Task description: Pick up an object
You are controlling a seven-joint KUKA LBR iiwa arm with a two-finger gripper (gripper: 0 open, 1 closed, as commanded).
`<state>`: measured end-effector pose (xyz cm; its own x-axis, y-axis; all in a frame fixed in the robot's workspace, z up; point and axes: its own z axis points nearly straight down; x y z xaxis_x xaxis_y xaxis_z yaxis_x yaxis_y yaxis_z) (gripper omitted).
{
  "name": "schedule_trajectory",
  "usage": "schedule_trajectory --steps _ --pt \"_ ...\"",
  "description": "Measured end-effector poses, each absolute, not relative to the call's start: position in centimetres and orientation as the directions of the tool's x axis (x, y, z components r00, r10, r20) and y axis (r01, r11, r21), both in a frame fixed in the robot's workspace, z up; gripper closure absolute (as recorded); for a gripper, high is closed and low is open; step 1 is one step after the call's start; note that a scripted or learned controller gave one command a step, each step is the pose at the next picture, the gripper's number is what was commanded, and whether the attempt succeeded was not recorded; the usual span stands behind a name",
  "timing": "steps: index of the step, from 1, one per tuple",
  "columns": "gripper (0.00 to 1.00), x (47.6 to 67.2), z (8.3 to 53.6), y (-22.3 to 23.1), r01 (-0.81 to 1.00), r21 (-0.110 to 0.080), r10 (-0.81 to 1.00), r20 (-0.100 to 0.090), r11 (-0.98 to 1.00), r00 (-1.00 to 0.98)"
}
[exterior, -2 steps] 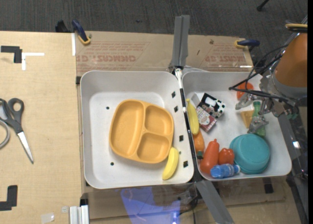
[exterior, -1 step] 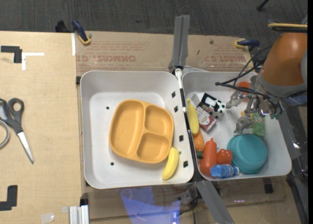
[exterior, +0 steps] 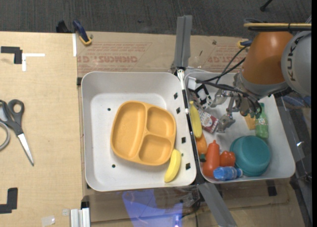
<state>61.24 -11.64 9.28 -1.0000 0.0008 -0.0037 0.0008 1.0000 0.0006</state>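
My gripper [exterior: 237,115] hangs over the middle of the right bin [exterior: 286,147], its two fingers apart with nothing between them. Just left of it lies a red and white packet [exterior: 210,122]. A teal bowl [exterior: 251,155] sits below it toward the front, and a green bottle [exterior: 261,123] lies to its right. Along the bin's left wall lie a yellow banana [exterior: 196,121], an orange carrot-like toy [exterior: 201,145], a red bottle [exterior: 213,157] and a blue bottle [exterior: 228,173].
The left bin [exterior: 94,137] holds an orange divided plate [exterior: 143,133] and a second banana [exterior: 173,166] at the plate's front right. Scissors [exterior: 19,127] lie on the bench far left. The arm's orange band [exterior: 265,57] looms over the right bin's back edge.
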Motion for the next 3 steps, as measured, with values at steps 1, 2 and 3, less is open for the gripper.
schedule_trajectory --steps 1,2,3 --pt "0.00 62.5 9.5 -22.3 0.058 -0.002 0.058 -0.008 0.998 -0.998" --pt "1.00 62.8 10.6 -22.2 0.055 -0.003 0.055 -0.015 0.998 -0.998" --pt "0.00 62.8 10.6 -22.2 0.055 -0.003 0.055 -0.015 0.998 -0.998"
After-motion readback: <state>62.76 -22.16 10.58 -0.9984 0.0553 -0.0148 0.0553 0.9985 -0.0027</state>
